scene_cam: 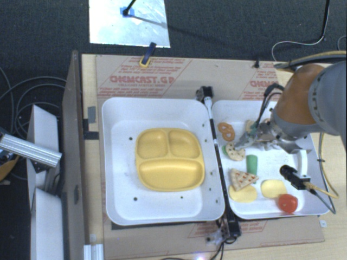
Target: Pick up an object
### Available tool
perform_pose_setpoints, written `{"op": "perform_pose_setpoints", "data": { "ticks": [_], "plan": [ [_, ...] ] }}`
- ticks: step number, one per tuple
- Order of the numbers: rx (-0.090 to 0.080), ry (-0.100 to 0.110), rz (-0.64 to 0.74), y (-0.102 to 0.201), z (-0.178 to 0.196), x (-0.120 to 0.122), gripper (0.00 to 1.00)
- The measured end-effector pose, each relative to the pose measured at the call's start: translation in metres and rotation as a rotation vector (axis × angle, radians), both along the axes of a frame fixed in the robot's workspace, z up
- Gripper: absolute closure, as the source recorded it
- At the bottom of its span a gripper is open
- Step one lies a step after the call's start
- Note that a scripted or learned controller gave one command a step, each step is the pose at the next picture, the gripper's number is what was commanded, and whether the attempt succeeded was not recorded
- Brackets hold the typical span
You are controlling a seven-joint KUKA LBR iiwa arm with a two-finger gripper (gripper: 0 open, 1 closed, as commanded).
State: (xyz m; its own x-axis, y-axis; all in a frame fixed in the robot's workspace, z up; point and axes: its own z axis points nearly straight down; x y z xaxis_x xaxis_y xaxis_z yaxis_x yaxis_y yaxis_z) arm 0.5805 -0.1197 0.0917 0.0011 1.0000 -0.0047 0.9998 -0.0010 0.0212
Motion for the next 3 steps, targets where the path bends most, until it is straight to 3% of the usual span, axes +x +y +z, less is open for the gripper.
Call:
{"op": "perform_pose_setpoints", "data": {
  "ticks": [1, 2, 3],
  "plan": [
    [0.001, 0.009, -0.001, 0.009, -0.002, -0.038, 0.0],
    [0.002, 0.005, 0.002, 0.009, 0.01, -0.035, 1.0],
    [-0.007, 0.008, -0.004, 0.002, 0.01, -0.037, 0.0]
  ]
}}
